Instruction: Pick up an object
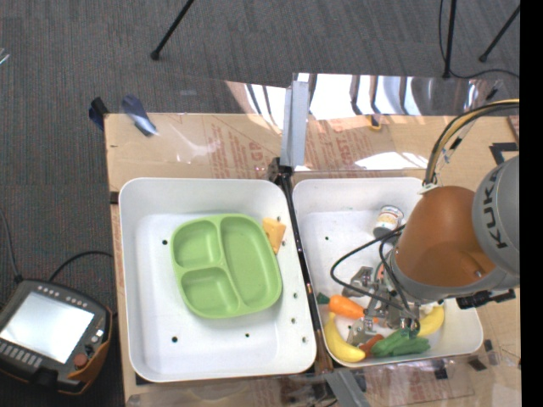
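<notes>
Pincer (386, 312) low in right bin (339, 195) — over carrot (346, 306), bananas (343, 342).

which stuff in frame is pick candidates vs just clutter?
Job-relevant: gripper low in the right bin; carrot, banana, green vegetable, small can.

Lying about: green divided plate and yellow piece in the left bin; teach pendant on the floor.

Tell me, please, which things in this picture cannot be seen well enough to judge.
- Gripper, camera view: the arm's orange band and cables cover it; open or shut is unclear.
- Small can: the arm hides part of it; label too small to read.
- Yellow banana: partly under the carrot and green vegetable.
- Yellow piece: half tucked behind the green plate.
</notes>
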Robot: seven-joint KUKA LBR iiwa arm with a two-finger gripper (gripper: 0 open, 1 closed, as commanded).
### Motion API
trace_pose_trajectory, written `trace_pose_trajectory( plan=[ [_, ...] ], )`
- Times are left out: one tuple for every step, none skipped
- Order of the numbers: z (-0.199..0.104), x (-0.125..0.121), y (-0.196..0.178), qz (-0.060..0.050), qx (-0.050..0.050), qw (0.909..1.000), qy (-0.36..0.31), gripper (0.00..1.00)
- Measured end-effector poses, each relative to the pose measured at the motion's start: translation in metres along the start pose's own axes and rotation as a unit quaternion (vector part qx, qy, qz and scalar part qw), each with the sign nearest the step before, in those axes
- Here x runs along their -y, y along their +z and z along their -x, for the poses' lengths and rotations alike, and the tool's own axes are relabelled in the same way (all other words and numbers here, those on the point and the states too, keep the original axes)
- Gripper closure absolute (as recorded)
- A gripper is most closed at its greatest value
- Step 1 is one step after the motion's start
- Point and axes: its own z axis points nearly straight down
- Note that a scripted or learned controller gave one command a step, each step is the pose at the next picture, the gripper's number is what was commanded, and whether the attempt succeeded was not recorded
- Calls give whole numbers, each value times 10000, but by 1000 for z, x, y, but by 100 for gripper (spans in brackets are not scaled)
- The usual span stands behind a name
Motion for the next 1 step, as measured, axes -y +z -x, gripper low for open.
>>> trace_pose_trajectory(
  plan=[
    [-1, -1, -8, 2, -24, 10000, -28, 100]
  ],
)
